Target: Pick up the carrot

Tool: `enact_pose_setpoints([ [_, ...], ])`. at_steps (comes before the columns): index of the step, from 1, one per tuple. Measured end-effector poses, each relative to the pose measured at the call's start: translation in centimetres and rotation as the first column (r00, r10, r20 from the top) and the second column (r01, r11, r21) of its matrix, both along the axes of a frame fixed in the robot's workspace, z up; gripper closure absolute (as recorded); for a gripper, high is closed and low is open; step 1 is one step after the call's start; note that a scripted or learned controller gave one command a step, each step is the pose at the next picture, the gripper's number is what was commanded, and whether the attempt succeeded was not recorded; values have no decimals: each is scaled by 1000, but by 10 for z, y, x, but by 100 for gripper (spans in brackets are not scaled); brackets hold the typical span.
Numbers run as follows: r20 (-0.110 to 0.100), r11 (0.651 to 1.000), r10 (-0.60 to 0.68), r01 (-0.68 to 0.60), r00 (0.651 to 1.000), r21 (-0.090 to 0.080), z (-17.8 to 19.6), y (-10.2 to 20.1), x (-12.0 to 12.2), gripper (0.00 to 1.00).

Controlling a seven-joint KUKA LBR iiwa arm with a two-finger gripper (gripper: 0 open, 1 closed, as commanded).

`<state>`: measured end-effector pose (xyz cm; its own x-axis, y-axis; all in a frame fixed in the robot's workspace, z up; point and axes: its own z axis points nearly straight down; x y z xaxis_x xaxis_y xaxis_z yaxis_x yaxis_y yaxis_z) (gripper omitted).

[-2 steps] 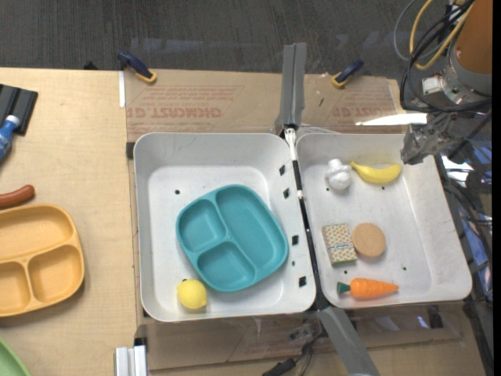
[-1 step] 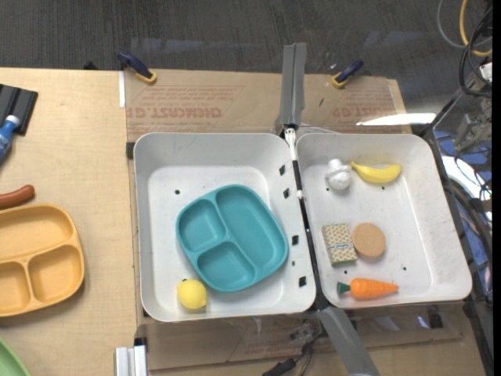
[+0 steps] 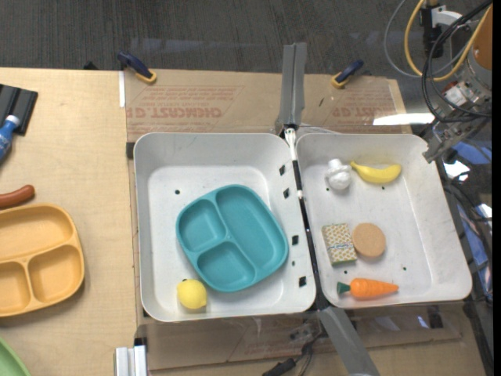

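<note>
While the arm (image 3: 462,124) hangs back at the right edge of the bench, beyond the far right corner of the right bin (image 3: 438,210), nothing is in hand yet, and the step ahead looks to be the reach toward the carrot (image 3: 371,289). From the overhead camera, the carrot lies flat near the front edge of that bin, a little right of its front left corner, green stub pointing left and orange tip pointing right. Just behind it sit a small patterned block (image 3: 338,244) and a tan round disc (image 3: 369,240), close but apart from it. A banana (image 3: 376,172) and a white lump (image 3: 338,176) rest toward the bin's far edge.

I would judge that a good pick means coming down over the carrot's thick middle with the jaws set across its width, keeping clear of the front wall and the block behind.

The jaws sit well apart from the carrot, diagonally across the bin; whether they stand open or closed I cannot tell, tangled as they are among cables.
</note>
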<state>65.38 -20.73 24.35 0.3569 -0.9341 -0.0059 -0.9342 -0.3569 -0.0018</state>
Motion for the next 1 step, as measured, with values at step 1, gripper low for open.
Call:
enact_pose_setpoints([
  [1, 2, 939, 345, -345, 939, -1, -117, 37, -27, 100],
])
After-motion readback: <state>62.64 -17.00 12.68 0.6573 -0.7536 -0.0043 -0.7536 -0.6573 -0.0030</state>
